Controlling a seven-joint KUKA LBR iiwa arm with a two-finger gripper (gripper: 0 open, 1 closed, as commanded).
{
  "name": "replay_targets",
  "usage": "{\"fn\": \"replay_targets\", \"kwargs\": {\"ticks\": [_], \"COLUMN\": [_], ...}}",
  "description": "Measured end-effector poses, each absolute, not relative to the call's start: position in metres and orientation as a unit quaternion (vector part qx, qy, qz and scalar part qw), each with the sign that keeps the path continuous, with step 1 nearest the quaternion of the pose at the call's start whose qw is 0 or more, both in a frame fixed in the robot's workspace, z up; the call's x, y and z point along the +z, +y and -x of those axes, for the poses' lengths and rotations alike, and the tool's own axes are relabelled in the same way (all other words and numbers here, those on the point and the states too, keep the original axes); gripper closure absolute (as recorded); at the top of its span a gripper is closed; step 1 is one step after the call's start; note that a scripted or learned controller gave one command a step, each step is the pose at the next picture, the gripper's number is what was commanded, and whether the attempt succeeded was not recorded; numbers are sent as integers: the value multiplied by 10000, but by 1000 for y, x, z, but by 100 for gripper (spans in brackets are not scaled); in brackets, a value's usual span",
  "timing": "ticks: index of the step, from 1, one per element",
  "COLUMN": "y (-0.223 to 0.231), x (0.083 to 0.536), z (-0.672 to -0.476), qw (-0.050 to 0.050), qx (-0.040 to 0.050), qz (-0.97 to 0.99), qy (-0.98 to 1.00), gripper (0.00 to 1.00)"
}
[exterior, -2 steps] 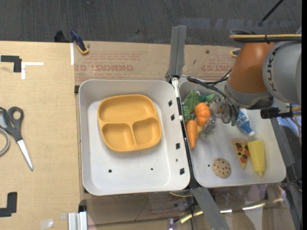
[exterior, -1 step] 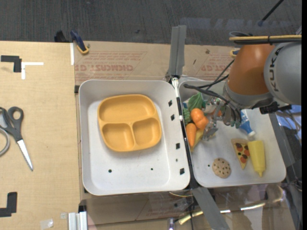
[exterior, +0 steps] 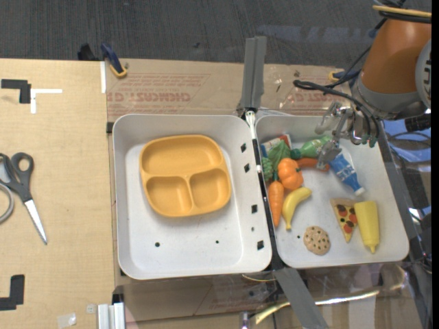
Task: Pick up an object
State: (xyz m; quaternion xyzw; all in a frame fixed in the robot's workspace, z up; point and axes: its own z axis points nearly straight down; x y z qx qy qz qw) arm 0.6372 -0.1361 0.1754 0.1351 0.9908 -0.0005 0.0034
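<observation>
Two white bins (exterior: 130, 204), cardboard bench (exterior: 48, 184)

Bright, even light; sharp focus

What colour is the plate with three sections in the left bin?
The plastic divided plate is yellow-orange, seen clearly in the camera view.

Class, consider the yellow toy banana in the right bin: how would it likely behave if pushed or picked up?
The yellow toy banana looks like smooth moulded plastic, so probably stiff, light and somewhat slippery. Its curved shape would likely pivot rather than roll. It touches the orange toy carrot, which may shift too.
</observation>
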Motion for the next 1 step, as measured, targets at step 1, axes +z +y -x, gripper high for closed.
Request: {"fn": "replay_targets", "kwargs": {"ticks": [1], "y": [-178], "x": [116], "z": [-630], "qw": [141], "qx": [-10], "qz": [-1609], "qy": [9869], "gripper": [0]}}
